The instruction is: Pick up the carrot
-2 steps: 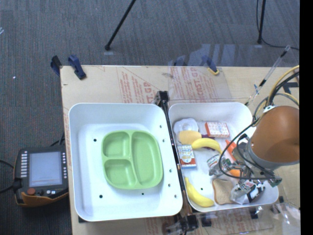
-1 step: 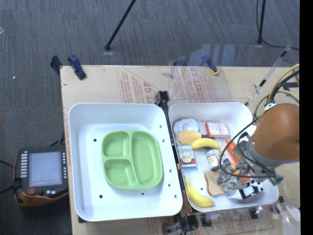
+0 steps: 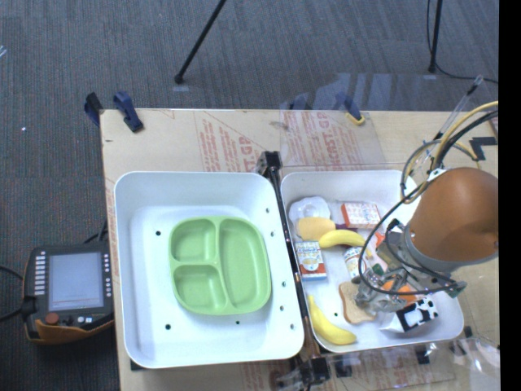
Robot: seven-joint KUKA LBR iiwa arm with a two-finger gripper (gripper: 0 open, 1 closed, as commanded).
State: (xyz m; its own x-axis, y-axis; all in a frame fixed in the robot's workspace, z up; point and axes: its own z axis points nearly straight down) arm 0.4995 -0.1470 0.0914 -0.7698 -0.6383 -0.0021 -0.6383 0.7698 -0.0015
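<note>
From my screen, the arm (image 3: pixel 452 218) comes in from the right side of the frame, its orange band over the right bin (image 3: pixel 452 332). The gripper (image 3: pixel 377 287) is low in the lower right part of that bin. It sits in a tangle of cables and shadow, so I cannot tell whether it is released or clenched, or whether it has anything.

I take the small orange sliver just right of the gripper to be the carrot (image 3: pixel 398 283). It lies on the bin floor, mostly hidden by the wrist, and I cannot tell whether the gripper touches it.

A slice of toast (image 3: pixel 354 306) lies just below and left of the gripper. A black-and-white item (image 3: pixel 417 314) sits to its lower right. One banana (image 3: pixel 330 324) lies along the bin's lower left edge, and another banana (image 3: pixel 343 239) lies above the gripper near the bin's middle. Left of that are a small carton (image 3: pixel 310 260) and a yellow piece (image 3: pixel 313 227), with a white lump (image 3: pixel 309 208) above them. A red-and-white box (image 3: pixel 360 214) sits near the bin's top.

The left bin (image 3: pixel 138 210) holds a green divided plate (image 3: pixel 220 265) at its centre.

A pendant (image 3: pixel 69 287) rests at the far left of the frame, off the bench. A blue clamp (image 3: pixel 128 111) grips the bench's upper left corner.
</note>
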